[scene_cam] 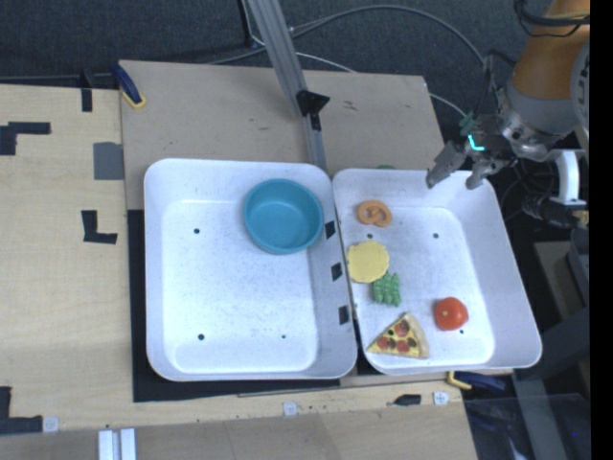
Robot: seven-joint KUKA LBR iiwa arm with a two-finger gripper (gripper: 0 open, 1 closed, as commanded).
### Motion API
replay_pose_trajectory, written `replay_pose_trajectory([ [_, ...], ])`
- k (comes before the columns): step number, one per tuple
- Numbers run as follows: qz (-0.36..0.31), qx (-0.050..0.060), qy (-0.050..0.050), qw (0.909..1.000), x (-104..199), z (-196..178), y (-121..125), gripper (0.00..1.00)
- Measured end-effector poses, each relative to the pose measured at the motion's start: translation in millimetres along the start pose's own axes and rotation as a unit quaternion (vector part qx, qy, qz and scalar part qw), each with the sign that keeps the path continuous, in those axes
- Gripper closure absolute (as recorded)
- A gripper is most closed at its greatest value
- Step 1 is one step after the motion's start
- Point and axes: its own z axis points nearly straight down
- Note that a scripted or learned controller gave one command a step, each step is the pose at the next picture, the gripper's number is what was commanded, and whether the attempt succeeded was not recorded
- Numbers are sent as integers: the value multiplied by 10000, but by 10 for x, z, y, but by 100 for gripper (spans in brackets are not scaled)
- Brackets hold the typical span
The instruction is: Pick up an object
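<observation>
Up by the right bin's far corner, the claw hangs spread apart, gripping nothing.

Pale wooden bench against dark carpet.

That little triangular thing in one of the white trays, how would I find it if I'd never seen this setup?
Look at the right-hand white bin, the one holding toy foods. In its near left corner lies the pizza slice, just below the green vegetable piece and left of the red tomato. It is the only triangular item, orange-yellow with red dots.
</observation>
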Motion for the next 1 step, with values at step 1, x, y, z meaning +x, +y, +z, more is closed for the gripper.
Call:
replay_pose_trajectory([
  [1,0,1,0,10000,0,1,-1,0],
])
